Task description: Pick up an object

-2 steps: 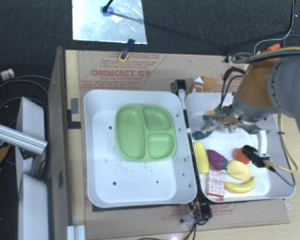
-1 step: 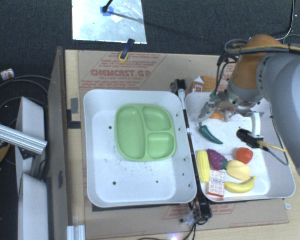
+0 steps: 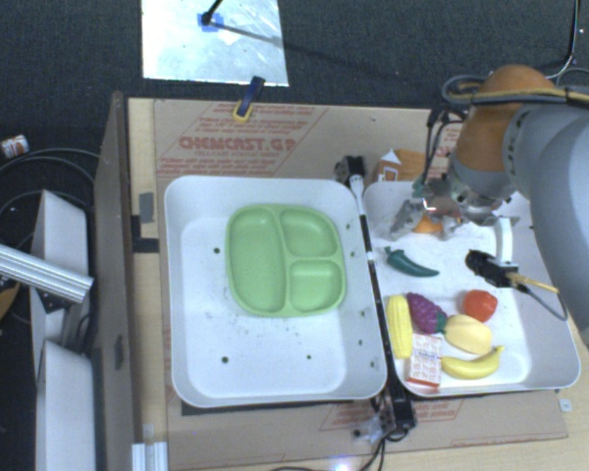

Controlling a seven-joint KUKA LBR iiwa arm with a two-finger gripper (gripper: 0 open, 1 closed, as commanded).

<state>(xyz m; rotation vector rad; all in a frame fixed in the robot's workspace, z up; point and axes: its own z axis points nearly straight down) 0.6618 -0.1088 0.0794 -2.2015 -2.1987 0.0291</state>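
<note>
From my console, the gripper (image 3: 429, 218) sits low at the back of the right bin (image 3: 555, 356). I cannot tell how its jaws stand. An orange object (image 3: 426, 227) lies directly beneath it, mostly hidden, so I cannot confirm contact or any grasp.

I see open floor around the green divided plate (image 3: 283, 260) in the left bin (image 3: 201, 361). The right bin (image 3: 550, 361) is tight: banana (image 3: 471, 364), lemon (image 3: 468, 335), corn (image 3: 399, 325), tomato (image 3: 480, 304) and green pepper (image 3: 410, 263) crowd its near half, and the arm (image 3: 530, 145) overhangs its far end.
</note>
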